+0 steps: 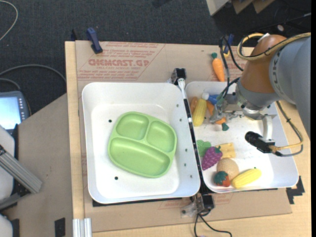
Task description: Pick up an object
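The right bin (284, 157) holds several toy foods. A long yellow piece (199, 111) lies by its left wall. Purple grapes (211, 157) and a green piece (202, 145) sit lower left. Close to them are a yellow cheese wedge (227, 149), a tan potato (227, 166), a small red and orange piece (220, 178) and a yellow corn cob (246, 177). My gripper (220, 116) is low in the upper left of this bin, just right of the long yellow piece, over small orange and blue bits (212, 100). The wrist hides what lies under it.
The left bin (98, 102) carries a green divided plate (142, 143). An orange carrot (218, 68) lies on the cardboard behind the right bin. A black part with a yellow cable (257, 140) hangs off the arm over the right bin's middle.
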Tool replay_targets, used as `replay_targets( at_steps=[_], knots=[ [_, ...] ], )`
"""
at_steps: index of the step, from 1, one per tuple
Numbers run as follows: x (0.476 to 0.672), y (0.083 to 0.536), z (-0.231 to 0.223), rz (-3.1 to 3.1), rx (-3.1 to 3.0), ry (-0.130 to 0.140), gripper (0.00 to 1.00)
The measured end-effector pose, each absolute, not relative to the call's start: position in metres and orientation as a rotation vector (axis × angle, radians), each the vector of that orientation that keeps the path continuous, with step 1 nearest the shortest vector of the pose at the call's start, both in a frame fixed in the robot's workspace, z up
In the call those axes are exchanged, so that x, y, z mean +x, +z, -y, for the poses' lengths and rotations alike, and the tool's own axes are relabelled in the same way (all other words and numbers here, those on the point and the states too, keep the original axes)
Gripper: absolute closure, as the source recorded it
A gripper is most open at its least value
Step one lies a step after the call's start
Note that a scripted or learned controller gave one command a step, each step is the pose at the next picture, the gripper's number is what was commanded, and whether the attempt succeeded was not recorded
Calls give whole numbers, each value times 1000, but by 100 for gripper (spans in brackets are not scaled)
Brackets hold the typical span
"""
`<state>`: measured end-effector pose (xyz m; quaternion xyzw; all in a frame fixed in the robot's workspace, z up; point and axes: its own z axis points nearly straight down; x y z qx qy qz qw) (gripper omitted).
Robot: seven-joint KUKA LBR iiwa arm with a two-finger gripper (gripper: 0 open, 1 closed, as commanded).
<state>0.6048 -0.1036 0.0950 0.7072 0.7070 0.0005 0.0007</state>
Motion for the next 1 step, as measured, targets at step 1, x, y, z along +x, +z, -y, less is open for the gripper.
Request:
replay_targets(
  at_steps=[1],
  knots=[
    [551, 190, 48, -2227, 2215, 7, 100]
  ],
)
